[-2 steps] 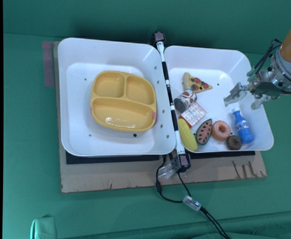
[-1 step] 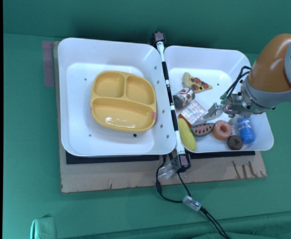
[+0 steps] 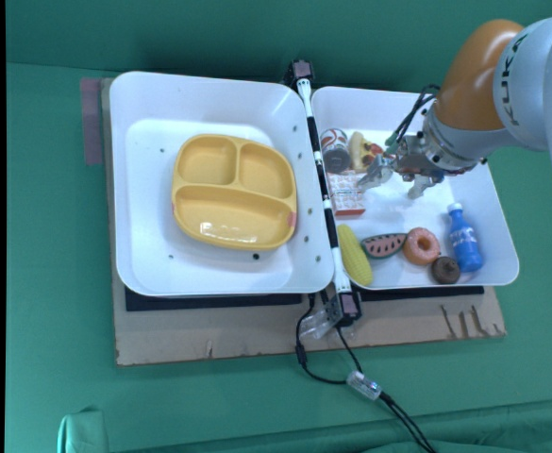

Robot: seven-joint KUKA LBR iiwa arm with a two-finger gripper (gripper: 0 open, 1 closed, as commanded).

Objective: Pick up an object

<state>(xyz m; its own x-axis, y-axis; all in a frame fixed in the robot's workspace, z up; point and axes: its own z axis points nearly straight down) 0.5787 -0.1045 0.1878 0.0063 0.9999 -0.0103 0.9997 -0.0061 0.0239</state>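
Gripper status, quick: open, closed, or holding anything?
Gripper: over the right bin, near the small carton; cannot be told whether open or closed, and nothing visibly held.

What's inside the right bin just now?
Right bin: corn cob, watermelon slice, two donuts, blue bottle, small carton, can. The gripper covers whatever lies beneath.

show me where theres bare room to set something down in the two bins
Left bin: a bare white margin runs all around the yellow tray, widest to its left. Right bin: open floor along the far wall, beneath the arm. Crowded: the near strip holding corn, watermelon slice, donuts and blue bottle.
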